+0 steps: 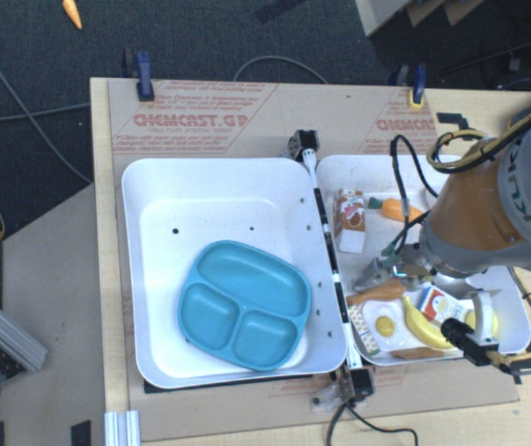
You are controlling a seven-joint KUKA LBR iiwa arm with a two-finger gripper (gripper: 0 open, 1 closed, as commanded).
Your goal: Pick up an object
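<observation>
The right bin (335,170) holds several toy foods. A brown and white packet (350,217) lies at its far left, with an orange carrot (395,209) beside it. Near the front lie a fried egg on toast (384,326), a yellow banana (426,329) and a white carton (440,302) with red and blue print. My gripper (382,269) reaches down into the middle of this bin, just above a brown piece (377,294) by the toast. The arm's grey and orange wrist (474,221) hides the bin's right half.
The left bin (153,193) carries a blue divided plate (243,303). Black cables loop over the right bin's far edge. A black clip (303,142) sits where the two bins meet at the back. A black part of the arm (468,338) overhangs the right bin's front.
</observation>
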